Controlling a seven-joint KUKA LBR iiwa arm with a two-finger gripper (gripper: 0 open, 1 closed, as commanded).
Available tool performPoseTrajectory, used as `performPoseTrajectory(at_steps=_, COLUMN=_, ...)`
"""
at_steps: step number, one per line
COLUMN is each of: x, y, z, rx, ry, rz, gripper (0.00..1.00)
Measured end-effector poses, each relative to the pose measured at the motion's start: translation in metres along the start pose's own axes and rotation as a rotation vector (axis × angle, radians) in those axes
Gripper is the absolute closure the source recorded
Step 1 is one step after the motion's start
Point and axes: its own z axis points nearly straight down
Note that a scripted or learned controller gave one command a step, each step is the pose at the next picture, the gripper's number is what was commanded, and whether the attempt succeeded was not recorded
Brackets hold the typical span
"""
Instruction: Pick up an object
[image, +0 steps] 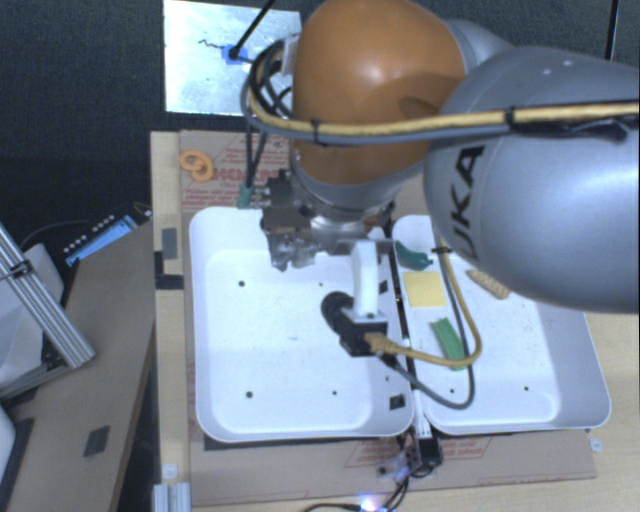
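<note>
My gripper (288, 250) hangs over the far part of the left bin (215, 330), under the arm's big orange band. Nothing can be made out in its grasp. In the right bin (560, 395) lie a yellow flat square (425, 290), a green block (449, 338), a teal piece (412, 257) and a tan stick (486, 284). The arm's grey body hides much of the right bin's far side.
An orange ring (197, 165) lies on the cardboard beyond the left bin. A yellow and black cable loop (450, 365) droops over the divide between the bins. Metal framing (40, 320) stands at the left.
</note>
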Motion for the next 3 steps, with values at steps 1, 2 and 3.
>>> performPoseTrajectory(at_steps=1, x=-0.016, y=0.024, z=-0.027, rx=-0.006, ry=-0.001, rz=0.01, gripper=1.0)
performPoseTrajectory(at_steps=2, x=-0.011, y=-0.029, z=0.044, rx=0.006, ry=-0.004, rz=0.006, gripper=1.0)
performPoseTrajectory(at_steps=3, x=-0.03, y=-0.015, z=-0.174, rx=-0.022, ry=0.006, rz=0.007, gripper=1.0)
